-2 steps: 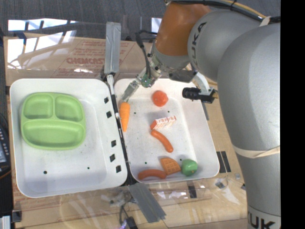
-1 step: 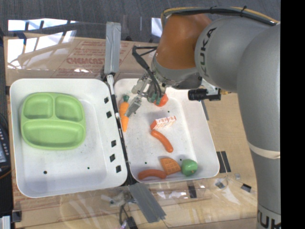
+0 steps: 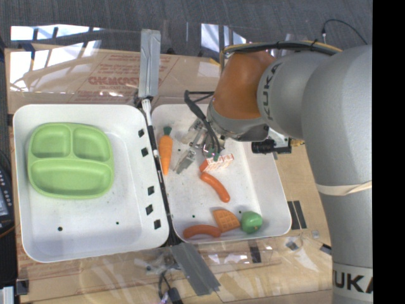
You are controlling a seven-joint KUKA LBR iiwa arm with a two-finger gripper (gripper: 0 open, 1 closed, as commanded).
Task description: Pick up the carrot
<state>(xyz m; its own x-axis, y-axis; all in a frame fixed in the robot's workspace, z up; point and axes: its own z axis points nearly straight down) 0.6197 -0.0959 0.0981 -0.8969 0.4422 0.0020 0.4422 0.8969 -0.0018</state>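
Lying uncovered by bin wall, carrot, fingers blurred

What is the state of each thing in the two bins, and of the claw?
Orange carrot with green top: lying in the right bin by its left wall, not gripped.
Claw: open, beside the carrot, holding nothing.
Orange-red sausage: lying loose in the right bin.
Second red sausage: lying at the near wall.
Small green round fruit: resting beside an orange wedge.
Green divided plastic plate: lying flat in the left bin.
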